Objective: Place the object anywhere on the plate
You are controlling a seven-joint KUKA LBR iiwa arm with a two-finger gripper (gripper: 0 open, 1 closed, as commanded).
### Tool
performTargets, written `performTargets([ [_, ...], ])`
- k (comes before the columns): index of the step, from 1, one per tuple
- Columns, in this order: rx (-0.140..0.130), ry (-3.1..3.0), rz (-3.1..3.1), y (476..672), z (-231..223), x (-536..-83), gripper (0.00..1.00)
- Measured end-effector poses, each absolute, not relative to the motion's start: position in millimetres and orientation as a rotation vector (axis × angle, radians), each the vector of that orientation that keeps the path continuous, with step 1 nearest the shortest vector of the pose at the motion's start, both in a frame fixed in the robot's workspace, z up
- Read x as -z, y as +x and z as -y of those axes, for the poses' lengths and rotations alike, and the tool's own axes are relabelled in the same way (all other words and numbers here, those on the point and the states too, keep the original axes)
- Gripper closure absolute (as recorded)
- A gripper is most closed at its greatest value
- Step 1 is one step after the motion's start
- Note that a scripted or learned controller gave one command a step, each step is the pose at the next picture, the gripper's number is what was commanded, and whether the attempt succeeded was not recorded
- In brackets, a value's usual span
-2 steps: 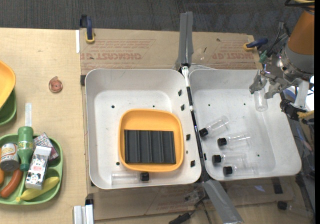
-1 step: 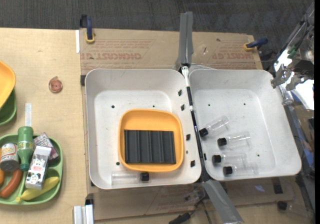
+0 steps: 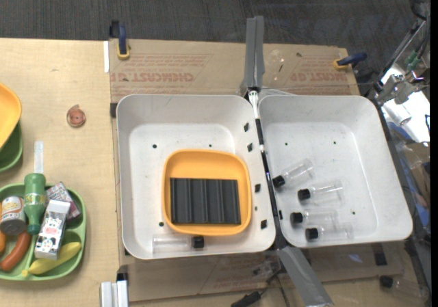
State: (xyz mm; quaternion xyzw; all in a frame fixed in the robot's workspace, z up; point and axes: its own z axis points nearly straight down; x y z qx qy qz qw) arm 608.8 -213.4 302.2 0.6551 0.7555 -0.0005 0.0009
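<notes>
- Camera view: two white bins sit edge to edge; the left bin [image 3: 126,176] holds a yellow plate [image 3: 205,158] slightly toward 6 o'clock of its middle.
- A black ribbed pad [image 3: 205,201] covers most of the plate, leaving a bare yellow rim all round.
- One clear tube with a black cap [image 3: 174,243] lies flat at the plate's 6 o'clock, just beside its rim and along the bin's near wall.
- The left bin's floor is open from 9 through 12 to 3 o'clock of the plate.
- In the right bin [image 3: 321,135], four more capped tubes [image 3: 320,193] lie loose toward 7 o'clock; its 12 o'clock half is bare.
- The claw's state cannot be told.
</notes>
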Motion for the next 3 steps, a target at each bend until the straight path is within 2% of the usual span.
performTargets([
  [1,0.001,1.729,-2.619,626.0,222,-317,1.0],
  [2,0.001,1.417,-2.799,655.7,221,-337,1.0],
  [3,0.0,1.318,-2.851,574.5,222,-278,1.0],
])
